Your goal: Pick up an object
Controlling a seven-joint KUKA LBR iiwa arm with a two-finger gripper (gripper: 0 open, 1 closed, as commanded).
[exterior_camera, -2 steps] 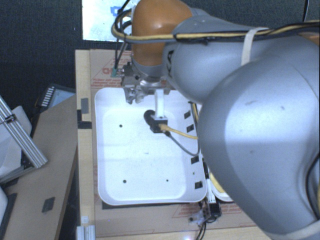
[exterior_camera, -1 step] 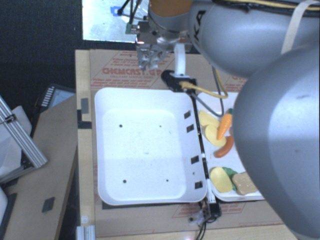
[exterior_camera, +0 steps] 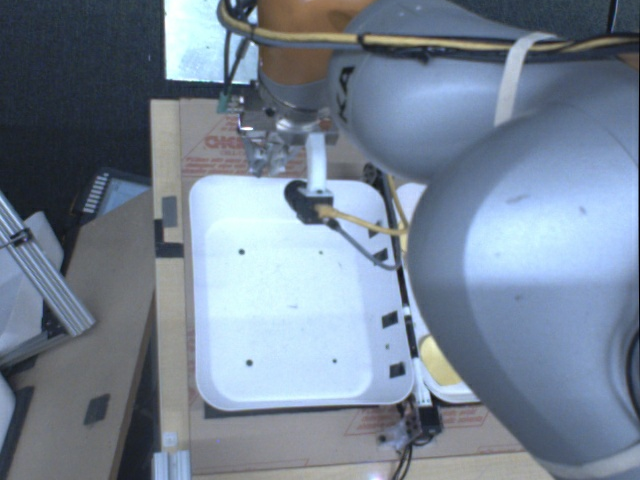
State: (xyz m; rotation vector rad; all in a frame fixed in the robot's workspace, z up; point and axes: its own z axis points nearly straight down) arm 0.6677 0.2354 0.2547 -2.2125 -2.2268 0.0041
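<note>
One yellow obj [exterior_camera: 438,360] in rt bin [exterior_camera: 452,395], part-hidden.

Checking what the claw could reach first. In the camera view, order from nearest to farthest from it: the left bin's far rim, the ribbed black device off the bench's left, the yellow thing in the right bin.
From the claw:
1. left bin's far rim, right beside it.
2. ribbed black device, off to the left.
3. yellow thing, in the right bin, towards its near end.

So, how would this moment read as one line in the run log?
jaws: near far rim of shallow white left bin | shallow white right bin: pale yellow object inside, partly hidden by grey arm
</note>
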